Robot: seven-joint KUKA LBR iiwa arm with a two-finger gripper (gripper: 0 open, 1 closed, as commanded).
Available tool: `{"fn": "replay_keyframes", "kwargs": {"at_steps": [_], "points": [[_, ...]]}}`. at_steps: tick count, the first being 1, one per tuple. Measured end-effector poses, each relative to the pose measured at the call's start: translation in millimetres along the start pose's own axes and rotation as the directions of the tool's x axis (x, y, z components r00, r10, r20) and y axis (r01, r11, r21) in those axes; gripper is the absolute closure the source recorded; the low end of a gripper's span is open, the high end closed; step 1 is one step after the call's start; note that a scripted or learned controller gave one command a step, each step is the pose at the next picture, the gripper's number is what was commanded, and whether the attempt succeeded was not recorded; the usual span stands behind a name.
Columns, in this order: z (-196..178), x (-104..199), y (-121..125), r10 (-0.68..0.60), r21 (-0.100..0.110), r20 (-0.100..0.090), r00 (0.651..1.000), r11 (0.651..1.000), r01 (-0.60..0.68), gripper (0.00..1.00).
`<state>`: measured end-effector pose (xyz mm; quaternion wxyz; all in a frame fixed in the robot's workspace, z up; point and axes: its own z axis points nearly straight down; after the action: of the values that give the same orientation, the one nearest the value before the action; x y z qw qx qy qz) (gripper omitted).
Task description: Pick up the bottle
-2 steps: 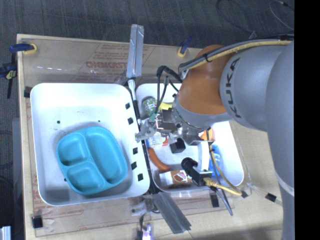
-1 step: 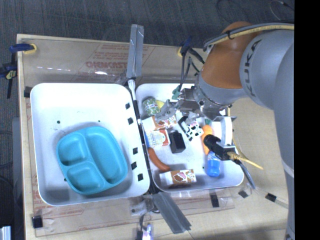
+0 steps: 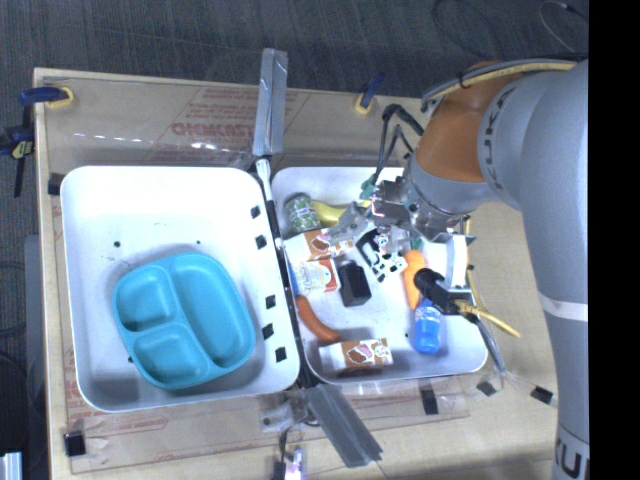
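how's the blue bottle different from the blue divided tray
The blue bottle lies in the right bin among many other items; the blue divided tray sits alone in the left bin. The bottle is much smaller and a deeper blue, while the tray is large and turquoise. The tray has three open compartments; the bottle is one closed shape. Both are blue.

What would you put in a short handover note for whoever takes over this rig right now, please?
Gripper: over the middle of the right bin, among the clutter; nothing is seen between its fingers.
Bottle: the blue one lies near the right bin's front right corner, beside an orange-handled tool.
Also in that bin: a black block, a snack packet, a banana. The left bin holds a blue divided plate.
Done: nothing yet; the bottle is not lifted.
Left: move to the bottle, grip it, raise it.
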<state>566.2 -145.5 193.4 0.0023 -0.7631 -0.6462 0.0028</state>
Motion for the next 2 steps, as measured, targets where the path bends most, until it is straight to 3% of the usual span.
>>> {"fn": "replay_keyframes", "kwargs": {"at_steps": [1, 2], "points": [[52.6, -59.4, -50.9, 0.146, -0.002, -0.002, 0.989, 0.989, -0.146, 0.0], [90.3, -60.8, -7.9, 0.204, -0.02, -0.008, 0.979, 0.979, -0.204, 0.0]]}}
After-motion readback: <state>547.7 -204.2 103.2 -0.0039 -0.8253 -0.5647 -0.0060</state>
